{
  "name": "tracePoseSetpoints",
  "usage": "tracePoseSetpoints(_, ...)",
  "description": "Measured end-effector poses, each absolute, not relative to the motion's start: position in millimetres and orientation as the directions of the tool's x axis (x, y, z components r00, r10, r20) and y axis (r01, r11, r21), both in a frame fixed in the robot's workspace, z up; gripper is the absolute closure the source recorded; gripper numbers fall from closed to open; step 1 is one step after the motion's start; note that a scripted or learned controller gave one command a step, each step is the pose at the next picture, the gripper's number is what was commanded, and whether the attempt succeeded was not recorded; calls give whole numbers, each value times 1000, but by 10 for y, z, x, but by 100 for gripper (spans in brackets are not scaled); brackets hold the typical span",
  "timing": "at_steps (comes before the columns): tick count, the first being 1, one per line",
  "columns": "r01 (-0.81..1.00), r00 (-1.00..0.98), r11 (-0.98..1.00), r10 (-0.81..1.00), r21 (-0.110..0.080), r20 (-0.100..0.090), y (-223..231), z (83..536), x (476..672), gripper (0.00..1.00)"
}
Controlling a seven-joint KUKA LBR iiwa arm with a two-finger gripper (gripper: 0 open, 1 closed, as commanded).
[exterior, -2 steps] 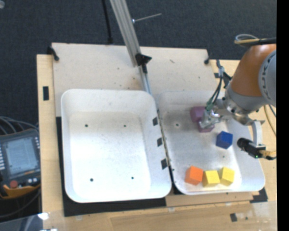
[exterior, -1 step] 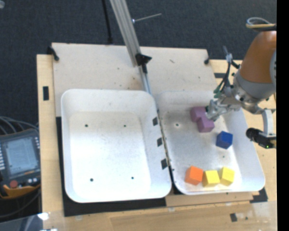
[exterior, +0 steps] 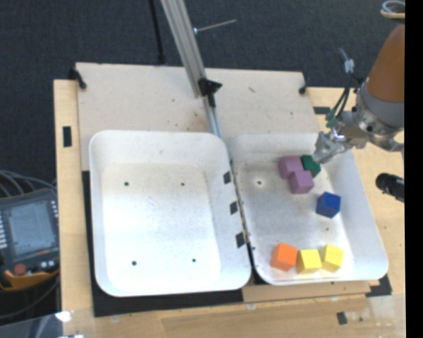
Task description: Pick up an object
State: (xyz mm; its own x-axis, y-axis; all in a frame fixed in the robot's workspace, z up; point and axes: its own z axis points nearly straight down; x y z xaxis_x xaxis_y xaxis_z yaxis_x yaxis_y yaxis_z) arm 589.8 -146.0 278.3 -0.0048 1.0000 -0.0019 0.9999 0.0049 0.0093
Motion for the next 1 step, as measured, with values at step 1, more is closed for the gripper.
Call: tracePoseSetpoints(1, 1000, -6, 6, 1000, 1, 0, -934, 2619, 5863, 100)
